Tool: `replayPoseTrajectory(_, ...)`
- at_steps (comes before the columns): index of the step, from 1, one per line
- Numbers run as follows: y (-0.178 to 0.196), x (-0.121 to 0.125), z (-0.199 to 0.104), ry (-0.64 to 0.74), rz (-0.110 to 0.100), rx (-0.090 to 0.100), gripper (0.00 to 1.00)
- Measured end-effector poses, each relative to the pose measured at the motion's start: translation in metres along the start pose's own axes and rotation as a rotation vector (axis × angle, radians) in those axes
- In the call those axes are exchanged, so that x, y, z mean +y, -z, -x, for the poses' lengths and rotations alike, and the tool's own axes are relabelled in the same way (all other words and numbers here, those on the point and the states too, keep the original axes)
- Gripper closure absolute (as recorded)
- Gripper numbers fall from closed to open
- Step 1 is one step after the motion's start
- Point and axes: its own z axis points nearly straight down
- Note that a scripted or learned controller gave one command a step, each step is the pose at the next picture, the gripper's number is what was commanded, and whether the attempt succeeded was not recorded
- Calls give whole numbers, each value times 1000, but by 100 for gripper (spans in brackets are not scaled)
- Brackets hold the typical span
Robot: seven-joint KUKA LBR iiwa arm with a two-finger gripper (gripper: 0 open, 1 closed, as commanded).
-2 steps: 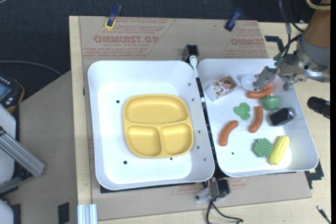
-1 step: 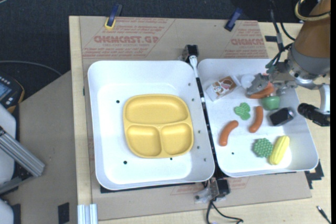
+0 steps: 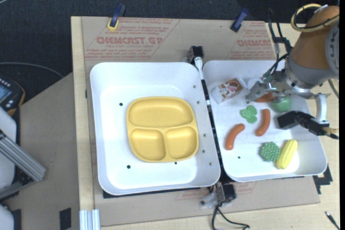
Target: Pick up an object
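My gripper (image 3: 265,92) hangs low over the far part of the right bin (image 3: 307,168), with the grey arm and its orange band behind it at the right. Just under it lie a small orange-red piece (image 3: 263,98) and a green piece (image 3: 282,103), both partly hidden by the gripper. In the same bin lie a snack packet (image 3: 227,90), a small green leafy toy (image 3: 248,113), two orange-red sausages (image 3: 263,122) (image 3: 234,136), a green broccoli (image 3: 269,151) and a yellow corn cob (image 3: 287,153).
The left bin (image 3: 108,132) holds a yellow divided plate (image 3: 161,129). A black part (image 3: 295,119) hangs off the arm above the right bin. Blue clamps (image 3: 115,17) (image 3: 240,20) grip the board's far edge.
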Motion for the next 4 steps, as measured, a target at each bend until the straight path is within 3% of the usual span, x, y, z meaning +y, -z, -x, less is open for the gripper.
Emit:
replayPoseTrajectory(1, -30, 2, -6, 1, -10, 7, 0)
replayPoseTrajectory(2, -19, 1, -3, -1, -9, 0, 100)
replayPoseTrajectory(4, 97, 11, -12, -3, 1, -7, 100)
